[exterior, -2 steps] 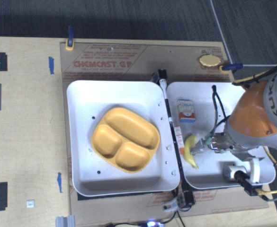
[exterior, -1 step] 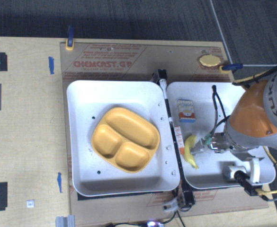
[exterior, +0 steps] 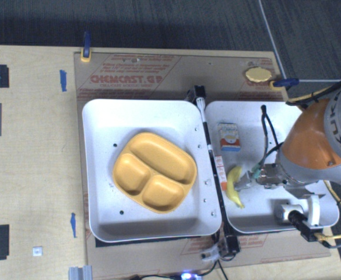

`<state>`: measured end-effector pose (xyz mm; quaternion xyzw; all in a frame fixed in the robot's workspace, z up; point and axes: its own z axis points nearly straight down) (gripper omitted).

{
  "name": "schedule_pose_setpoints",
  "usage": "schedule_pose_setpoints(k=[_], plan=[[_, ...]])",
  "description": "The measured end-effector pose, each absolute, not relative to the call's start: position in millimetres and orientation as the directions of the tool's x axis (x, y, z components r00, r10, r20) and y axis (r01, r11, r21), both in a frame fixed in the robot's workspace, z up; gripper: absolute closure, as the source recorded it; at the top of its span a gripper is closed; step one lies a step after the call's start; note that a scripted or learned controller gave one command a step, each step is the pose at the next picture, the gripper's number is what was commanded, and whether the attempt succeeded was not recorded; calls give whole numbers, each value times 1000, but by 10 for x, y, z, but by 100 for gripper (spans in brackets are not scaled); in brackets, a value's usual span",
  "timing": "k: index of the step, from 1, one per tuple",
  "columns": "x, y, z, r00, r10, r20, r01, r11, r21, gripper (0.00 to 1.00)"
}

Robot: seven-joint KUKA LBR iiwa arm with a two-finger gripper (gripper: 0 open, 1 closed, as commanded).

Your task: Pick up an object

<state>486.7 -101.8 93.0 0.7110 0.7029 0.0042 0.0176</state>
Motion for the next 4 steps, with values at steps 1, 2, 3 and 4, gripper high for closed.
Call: schedule_pose_setpoints(k=[1, 2, 3, 4], plan=[[4867, -1025, 929, 10, 1000, -18, 999, -10, 31, 0], [4867, -1018, 930, 12, 1000, -19, 999, -11, 31, 0], [4867, -1021, 930, 11, 1000, -18, 999, -10, 31, 0], [4868, -1049, 924, 8, 1000, -14, 1000, -7, 29, 0]])
